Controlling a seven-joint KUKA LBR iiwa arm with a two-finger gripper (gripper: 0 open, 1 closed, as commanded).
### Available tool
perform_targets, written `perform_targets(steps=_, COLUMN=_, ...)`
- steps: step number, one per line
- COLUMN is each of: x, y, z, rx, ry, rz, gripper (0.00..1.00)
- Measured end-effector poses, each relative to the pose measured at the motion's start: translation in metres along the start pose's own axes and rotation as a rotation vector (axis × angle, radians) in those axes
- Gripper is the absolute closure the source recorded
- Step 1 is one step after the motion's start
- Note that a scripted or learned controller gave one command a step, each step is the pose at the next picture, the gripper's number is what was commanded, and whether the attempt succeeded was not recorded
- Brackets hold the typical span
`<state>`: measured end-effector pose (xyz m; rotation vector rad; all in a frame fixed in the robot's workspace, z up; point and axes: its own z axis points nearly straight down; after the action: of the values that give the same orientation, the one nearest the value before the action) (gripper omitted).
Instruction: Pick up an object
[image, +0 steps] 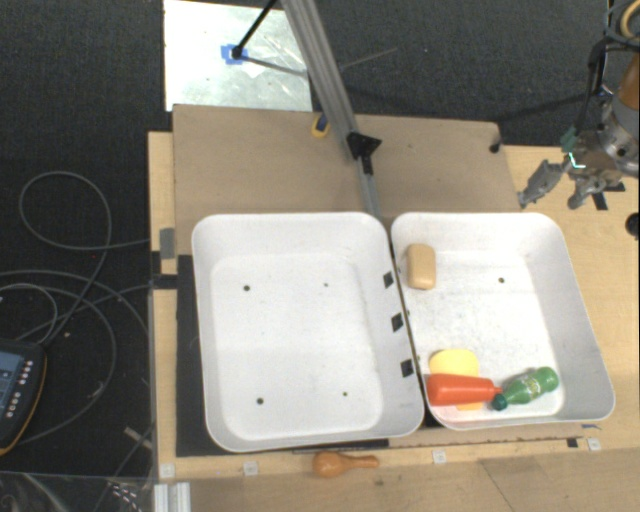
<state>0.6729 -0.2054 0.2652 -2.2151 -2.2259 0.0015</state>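
The gripper (560, 190) is hovering beyond the right bin's (590, 330) far corner, fingers spread and holding nothing. The tan block (420, 267) is lying alone; carrot (461, 389), yellow piece (455, 361) and green bottle (526, 387) are touching, so a grasp there is risking slipping

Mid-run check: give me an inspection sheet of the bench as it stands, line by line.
Surface: wooden bench with two shallow white bins, left bin and right bin, side by side.
Job's things: in the right bin, a tan block near its back left corner; a yellow piece, an orange carrot-like toy and a green bottle clustered at the front.
Clutter: a tan pear-shaped item on the bench in front of the bins.
Grippers: gripper beyond the right bin's back right corner, holding nothing.
Cables: loops on the dark floor at left.
Surroundings: a handheld pendant at the left edge.
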Motion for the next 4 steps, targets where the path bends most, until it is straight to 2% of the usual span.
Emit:
perform_targets(steps=1, x=0.000, y=0.001, z=-0.003, rx=-0.003, ry=-0.002, rz=-0.003, gripper=0.00)
perform_targets(steps=2, x=-0.003, y=0.010, z=0.046, rx=0.000, ry=-0.001, rz=-0.002, gripper=0.00)
perform_targets(steps=3, x=0.002, y=0.005, z=0.107, rx=0.002, ry=0.000, rz=-0.002, gripper=0.00)
perform_targets(steps=4, x=0.010, y=0.012, z=0.158, rx=0.001, ry=0.000, rz=-0.002, gripper=0.00)
